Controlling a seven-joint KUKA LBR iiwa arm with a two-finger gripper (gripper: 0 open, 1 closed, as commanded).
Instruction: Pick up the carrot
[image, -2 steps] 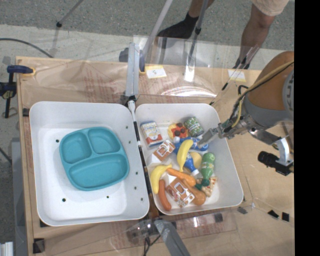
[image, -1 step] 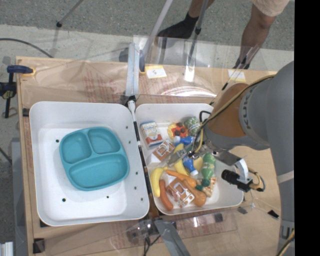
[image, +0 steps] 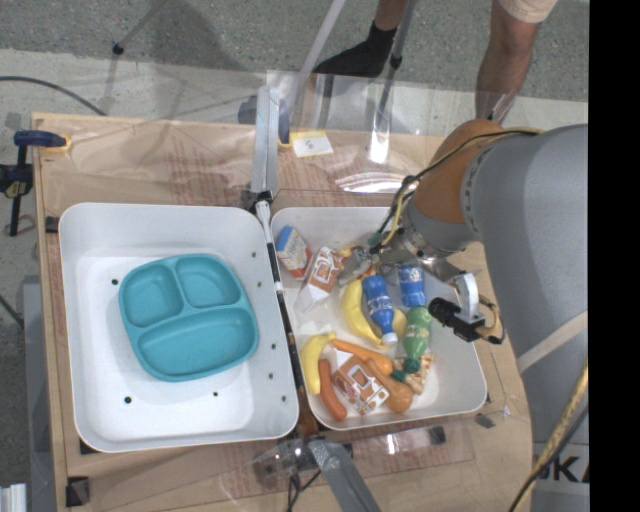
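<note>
- Carrot (image: 362, 353) lies at the right bin's (image: 462, 392) six o'clock, partly under a snack packet (image: 362, 385).
- Gripper (image: 372, 250), at twelve o'clock, is lost among clutter; its state cannot be told.

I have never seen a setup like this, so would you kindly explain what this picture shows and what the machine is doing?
This is one camera fixed above a bench, looking down at a slant. The big grey shape with an orange band is a robot arm reaching in from the right. Two shallow white bins sit side by side. The left bin holds a teal divided plate. The right bin holds toy food: bananas, bottles, small cartons and the carrot it should pick up. Its gripper sits above the pile, holding nothing I can see.
</note>
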